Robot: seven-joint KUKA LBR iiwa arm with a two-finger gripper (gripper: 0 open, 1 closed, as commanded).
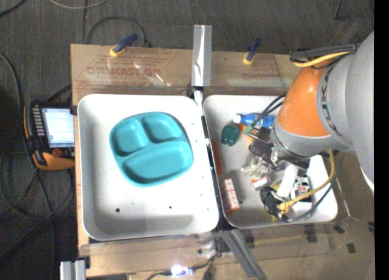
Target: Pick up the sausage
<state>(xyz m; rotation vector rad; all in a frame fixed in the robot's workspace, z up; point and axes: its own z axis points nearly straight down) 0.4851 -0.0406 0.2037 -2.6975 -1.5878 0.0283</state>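
Note:
A short reddish-brown sausage (231, 194) lies near the front left of the right bin (325, 212), pointing front to back. My gripper (258, 167) hangs low over the middle of that bin, a little to the right of the sausage and behind it, apart from it. The arm's grey and orange wrist covers the right part of the bin.
A dark teal object (230, 134) and a blue and white bottle (247, 119) lie at the back of the right bin. A thin orange stick (214, 151) rests along its left wall. The left bin (97, 212) holds a teal divided plate (152, 147).

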